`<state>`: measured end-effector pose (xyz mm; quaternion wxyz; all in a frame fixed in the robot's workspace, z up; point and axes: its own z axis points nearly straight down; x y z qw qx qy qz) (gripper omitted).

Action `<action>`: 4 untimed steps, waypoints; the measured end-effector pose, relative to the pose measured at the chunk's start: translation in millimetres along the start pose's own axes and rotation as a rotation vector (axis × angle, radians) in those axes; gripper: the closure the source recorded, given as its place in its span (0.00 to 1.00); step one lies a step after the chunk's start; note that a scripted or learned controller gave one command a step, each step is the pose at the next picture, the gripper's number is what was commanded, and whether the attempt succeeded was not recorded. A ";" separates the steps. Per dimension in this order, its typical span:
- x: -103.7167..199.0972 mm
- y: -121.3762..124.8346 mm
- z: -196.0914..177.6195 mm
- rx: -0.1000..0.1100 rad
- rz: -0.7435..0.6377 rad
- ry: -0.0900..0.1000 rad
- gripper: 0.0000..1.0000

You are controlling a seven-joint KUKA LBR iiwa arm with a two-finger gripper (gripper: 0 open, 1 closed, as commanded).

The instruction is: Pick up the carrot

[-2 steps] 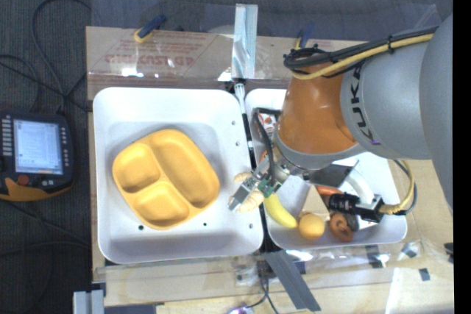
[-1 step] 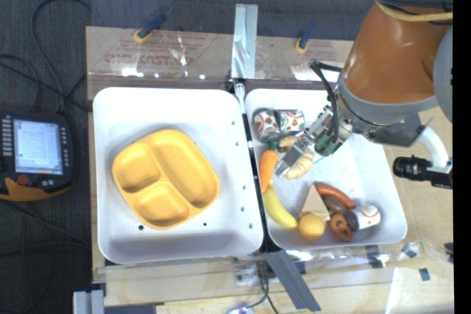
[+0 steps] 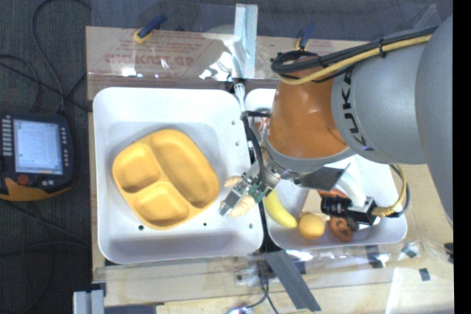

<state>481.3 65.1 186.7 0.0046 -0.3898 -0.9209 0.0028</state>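
the carrot [image 3: 333,196] is, as best i can judge, the small orange-red piece in the right bin [image 3: 390,235], towards its front edge and right of the middle. only a short stretch of it shows, since the arm [image 3: 309,121] hangs over the part behind it and a black fitting [image 3: 362,213] lies just beside it. it looks like toy food, so probably light, stiff and rather slick. a tapered shape like that tends to squirt out of a pinch near the tip, so the thicker middle, taken across its width, seems the better hold.

touching or nearly touching its front side sits a brown round piece [image 3: 341,229]. next along the front edge to the left are a yellow round fruit [image 3: 311,226] and then a banana [image 3: 280,211] - a tight cluster, with little room to come down cleanly.

the gripper [image 3: 241,196] sits well apart from the carrot, over the wall between the bins, at the right edge of the left bin [image 3: 110,246], where a yellow divided tray [image 3: 165,176] lies. whether the pincer is released or clenched i cannot tell - and no carrot is in it.
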 end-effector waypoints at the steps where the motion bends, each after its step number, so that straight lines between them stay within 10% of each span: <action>1: 39.4 43.4 -19.3 -0.006 0.146 -0.005 1.00; 2: 103.1 111.2 -17.4 -0.005 0.100 -0.005 1.00; 3: 93.7 130.5 -43.3 -0.006 -0.296 -0.008 1.00; 4: -16.3 39.9 -69.1 -0.006 -0.346 -0.012 1.00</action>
